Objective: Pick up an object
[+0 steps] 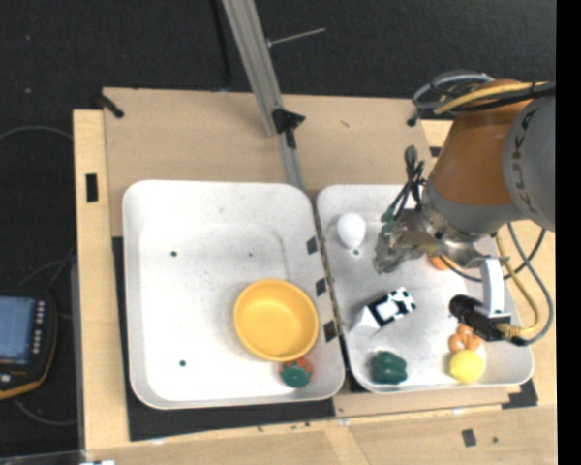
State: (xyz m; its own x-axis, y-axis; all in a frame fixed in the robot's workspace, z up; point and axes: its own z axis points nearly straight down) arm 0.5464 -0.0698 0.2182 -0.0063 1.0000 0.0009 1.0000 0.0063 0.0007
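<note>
Leftmost, the left bin (174, 260) holds a yellow bowl (276, 319) with a small green and red toy (296, 373) touching its near rim. Across the divider, the right bin (368, 204) holds a white egg-shaped object (351, 229), a black and white block (388, 308), a dark green object (388, 366) and (toward the near right corner) a yellow and orange toy (466, 356). Above the right bin's middle the gripper (395, 252) hangs near the egg, nothing visibly between its fingers, though their spread cannot be made out.
</note>
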